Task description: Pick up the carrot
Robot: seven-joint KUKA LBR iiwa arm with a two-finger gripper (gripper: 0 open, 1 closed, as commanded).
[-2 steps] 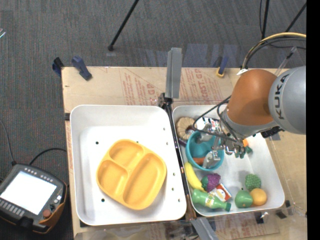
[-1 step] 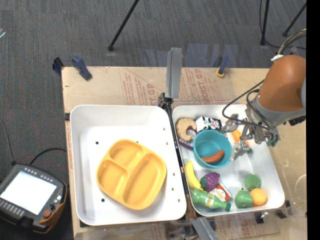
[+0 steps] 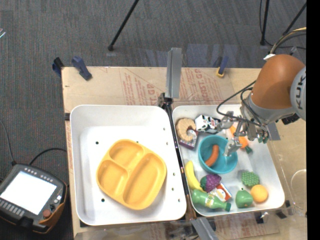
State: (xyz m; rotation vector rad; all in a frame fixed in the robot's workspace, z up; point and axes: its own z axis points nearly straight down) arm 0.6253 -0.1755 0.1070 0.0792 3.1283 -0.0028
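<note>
- The jaws hang below the grey arm's orange band (image 3: 277,81), low over the back right part of the right-hand shallow white bin (image 3: 278,184). Cables and metal parts crowd them, so whether they are spread or pressed together cannot be told.
- A small orange carrot piece (image 3: 243,142) shows right at the jaws, partly hidden by the metal. It touches them or lies just under them; whether it is pinched cannot be told.
- The carrot sits just beside the right rim of a round teal plastic bowl (image 3: 220,165), between that bowl and the bin's right wall. Only a short, bright orange stub of it shows; its full shape is hidden.
- Inside the bowl lies an elongated orange-red toy piece (image 3: 212,155), tilted.
- The room around the jaws is tight: the bowl is on the left and a black-and-white toy carton (image 3: 205,123) is at the back left. Bare white floor lies to the right and front.
- Nearer the front lie a green textured toy (image 3: 250,178), a round orange fruit (image 3: 259,193), a green rounded toy (image 3: 243,199), a green bottle (image 3: 210,201), purple grapes (image 3: 210,181) and a yellow banana (image 3: 191,176).
- A tan ring-shaped pastry (image 3: 186,128) rests by the bin's left wall.
- The left-hand white bin (image 3: 80,134) carries a yellow three-compartment plate (image 3: 131,174), well apart from the jaws.
- Both bins stand on a brown board counter (image 3: 125,84).
</note>
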